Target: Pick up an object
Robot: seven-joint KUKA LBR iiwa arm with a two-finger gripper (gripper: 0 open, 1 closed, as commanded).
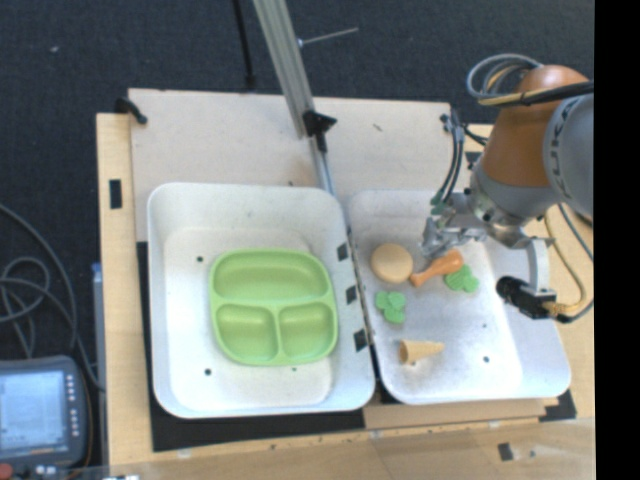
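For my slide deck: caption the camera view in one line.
Gripper poised over a carrot in the right bin, beside a bun; green divided tray in the left bin.
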